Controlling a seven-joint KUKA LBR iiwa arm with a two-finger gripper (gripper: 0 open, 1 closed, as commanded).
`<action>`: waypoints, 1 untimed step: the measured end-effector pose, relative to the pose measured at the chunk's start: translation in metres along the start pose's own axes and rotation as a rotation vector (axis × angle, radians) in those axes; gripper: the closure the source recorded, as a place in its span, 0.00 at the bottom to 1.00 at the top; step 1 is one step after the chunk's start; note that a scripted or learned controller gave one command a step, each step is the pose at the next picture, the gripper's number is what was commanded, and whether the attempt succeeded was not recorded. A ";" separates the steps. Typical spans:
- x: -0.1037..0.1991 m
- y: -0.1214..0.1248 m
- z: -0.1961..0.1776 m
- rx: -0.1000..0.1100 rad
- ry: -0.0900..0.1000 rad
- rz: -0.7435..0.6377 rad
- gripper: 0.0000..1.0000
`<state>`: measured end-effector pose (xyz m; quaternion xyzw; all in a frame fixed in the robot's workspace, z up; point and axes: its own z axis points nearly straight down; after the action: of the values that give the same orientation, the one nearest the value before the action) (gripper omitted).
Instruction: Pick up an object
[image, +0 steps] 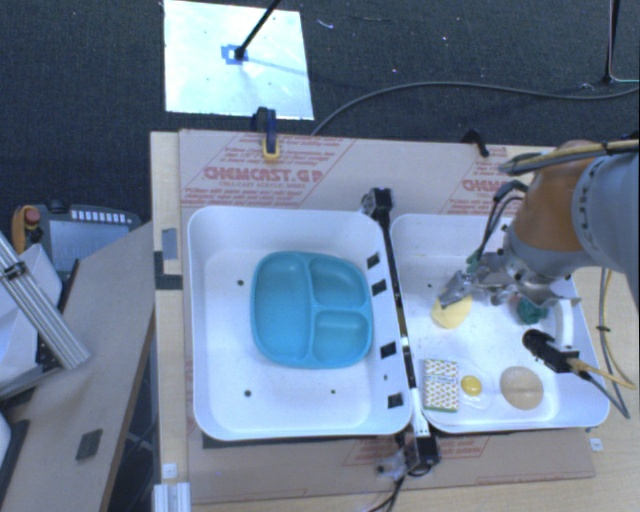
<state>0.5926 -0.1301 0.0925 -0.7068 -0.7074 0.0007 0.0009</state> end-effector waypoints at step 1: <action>-0.001 0.002 -0.014 -0.006 -0.002 0.001 1.00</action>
<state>0.5944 -0.1308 0.1068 -0.7070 -0.7072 -0.0009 -0.0019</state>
